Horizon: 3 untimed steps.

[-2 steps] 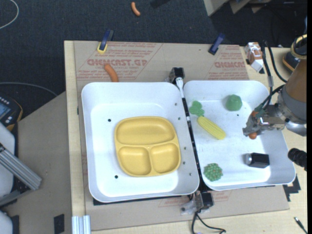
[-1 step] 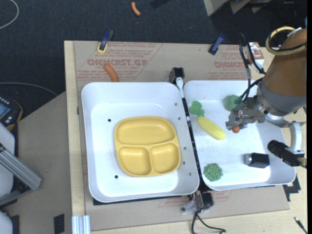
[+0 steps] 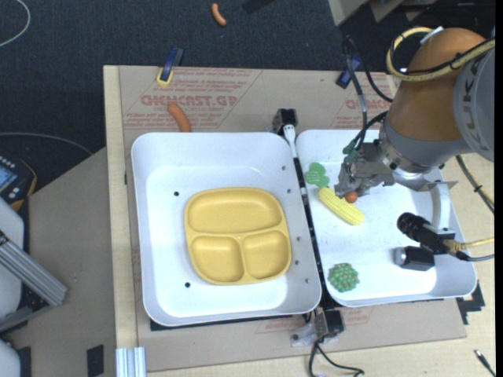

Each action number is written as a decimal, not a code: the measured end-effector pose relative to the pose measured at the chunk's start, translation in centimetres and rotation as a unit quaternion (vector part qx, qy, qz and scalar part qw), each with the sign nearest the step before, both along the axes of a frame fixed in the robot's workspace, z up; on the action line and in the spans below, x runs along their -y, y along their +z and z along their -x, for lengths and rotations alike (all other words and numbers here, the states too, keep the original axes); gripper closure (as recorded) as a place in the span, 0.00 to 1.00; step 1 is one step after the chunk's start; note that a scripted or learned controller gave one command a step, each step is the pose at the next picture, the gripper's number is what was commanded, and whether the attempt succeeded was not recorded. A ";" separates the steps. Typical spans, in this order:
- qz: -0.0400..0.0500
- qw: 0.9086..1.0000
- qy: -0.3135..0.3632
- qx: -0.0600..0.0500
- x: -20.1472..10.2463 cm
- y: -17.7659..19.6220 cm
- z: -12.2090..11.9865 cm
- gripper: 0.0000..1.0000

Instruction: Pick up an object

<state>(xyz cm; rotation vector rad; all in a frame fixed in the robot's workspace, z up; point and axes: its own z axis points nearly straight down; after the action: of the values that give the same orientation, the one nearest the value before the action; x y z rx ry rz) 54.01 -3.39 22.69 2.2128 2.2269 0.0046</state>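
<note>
the grey two-finger gripper (image 3: 351, 187), grip state untellable, hangs just above-right of the yellow plastic corn cob (image 3: 341, 207), whose length slants lower-right.

Two white bins (image 3: 149, 210) (image 3: 440, 285); one yellow tray (image 3: 236, 234); one corn (image 3: 340, 206); two green items (image 3: 343, 276) (image 3: 317, 173).

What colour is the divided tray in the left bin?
Yellow: the divided tray is plain pale yellow all over, seen clearly in the camera view.
</note>
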 end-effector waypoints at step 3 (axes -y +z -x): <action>0.000 1.000 -0.002 -0.004 -8.7 -1.3 -4.9 1.00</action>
<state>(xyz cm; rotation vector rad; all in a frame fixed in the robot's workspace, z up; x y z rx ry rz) 58.87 5.35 21.34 2.2219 2.2256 -0.0054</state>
